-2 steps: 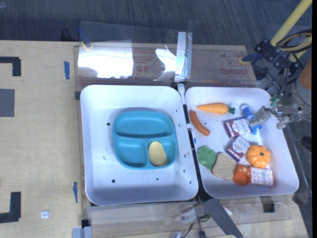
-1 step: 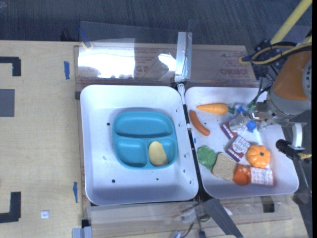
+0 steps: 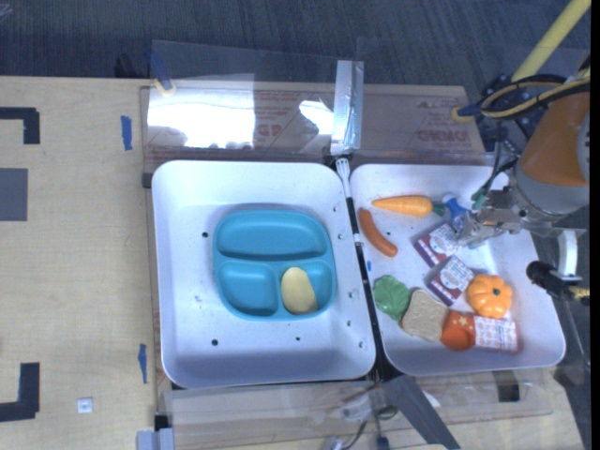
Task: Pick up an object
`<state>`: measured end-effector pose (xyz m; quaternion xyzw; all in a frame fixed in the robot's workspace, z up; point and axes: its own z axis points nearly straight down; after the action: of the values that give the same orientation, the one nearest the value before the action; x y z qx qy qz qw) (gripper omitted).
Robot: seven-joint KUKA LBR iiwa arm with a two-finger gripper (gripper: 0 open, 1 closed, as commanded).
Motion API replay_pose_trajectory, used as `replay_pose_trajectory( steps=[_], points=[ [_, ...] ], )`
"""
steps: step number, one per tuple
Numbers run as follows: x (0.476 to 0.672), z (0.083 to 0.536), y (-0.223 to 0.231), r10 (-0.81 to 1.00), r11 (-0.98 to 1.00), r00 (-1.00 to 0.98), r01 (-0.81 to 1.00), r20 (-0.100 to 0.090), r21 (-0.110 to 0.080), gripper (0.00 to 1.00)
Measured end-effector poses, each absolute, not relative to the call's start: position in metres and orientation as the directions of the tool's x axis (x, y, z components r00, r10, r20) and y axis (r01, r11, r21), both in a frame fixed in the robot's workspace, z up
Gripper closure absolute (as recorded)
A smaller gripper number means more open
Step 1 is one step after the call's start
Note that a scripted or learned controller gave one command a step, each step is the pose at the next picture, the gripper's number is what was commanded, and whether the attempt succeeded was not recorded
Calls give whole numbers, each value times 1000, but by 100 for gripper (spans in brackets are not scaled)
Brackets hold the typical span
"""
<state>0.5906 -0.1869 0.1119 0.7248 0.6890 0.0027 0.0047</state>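
Gripper low over right bin clutter, no object seen held.

The gripper [image 3: 478, 221] is placed at the upper part of the right bin [image 3: 548, 345], just above a red-white packet [image 3: 436, 244] and near the carrot [image 3: 403, 205]. Whether it is released or clenched cannot be told. Judged risk: with items crowded, a neighbour could be nudged or a flat packet missed.

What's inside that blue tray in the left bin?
The blue tray has three compartments. A yellowish potato-like piece sits in the lower right one; the other two look bare. Whatever lies under that piece is covered.
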Motion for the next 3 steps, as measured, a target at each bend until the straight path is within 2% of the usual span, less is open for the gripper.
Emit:
replay_pose_trajectory(
  steps=[1, 2, 3],
  points=[
    [591, 112, -186, 999, -50, 50, 999, -2, 13, 0],
    [592, 122, -187, 999, -50, 50, 999, -3, 16, 100],
    [592, 122, -186, 999, -50, 50, 999, -2, 15, 0]
  ],
)
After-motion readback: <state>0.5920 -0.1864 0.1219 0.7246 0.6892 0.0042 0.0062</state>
